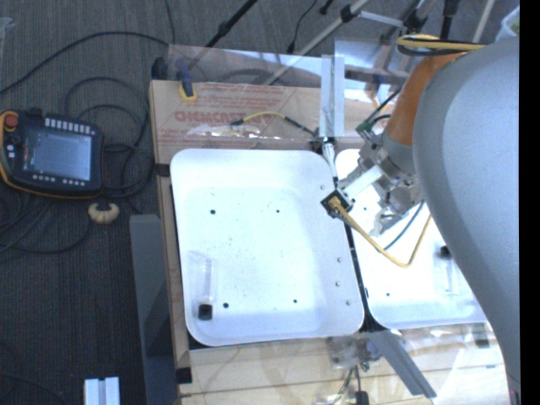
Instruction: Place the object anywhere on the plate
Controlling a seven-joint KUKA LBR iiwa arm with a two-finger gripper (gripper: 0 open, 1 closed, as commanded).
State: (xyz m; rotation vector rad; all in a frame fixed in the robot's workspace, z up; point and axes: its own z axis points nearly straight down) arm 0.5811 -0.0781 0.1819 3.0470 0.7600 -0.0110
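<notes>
The counter (253, 112) is topped with brown cardboard printed in red. It stands on dark grey carpet (76, 310) strewn with black cables. A teach pendant (51, 154) and a small pale roll of tape (104, 212) lie on the floor to the left. Both white bins sit side by side on the cardboard, their inner walls touching.

The left bin (261, 175) is open to me across nearly its whole floor, with only specks and a few small dark dots on it. Its rim is low and rounded, and there is free room on every side of it except the right. There my arm (481, 184) covers much of the right bin (396, 298).

The object (203, 287) lies in the near-left corner of the left bin, close to the left wall but not touching it. It looks like a slender clear piece with a small black end. Its long axis runs nearly parallel to that wall, and the black end points toward the near rim.

My claw (390, 211) hangs over the right bin's far-left part, just beside the seam between the bins and well apart from the object. I cannot tell how far it is open, and I see nothing held in it.
</notes>
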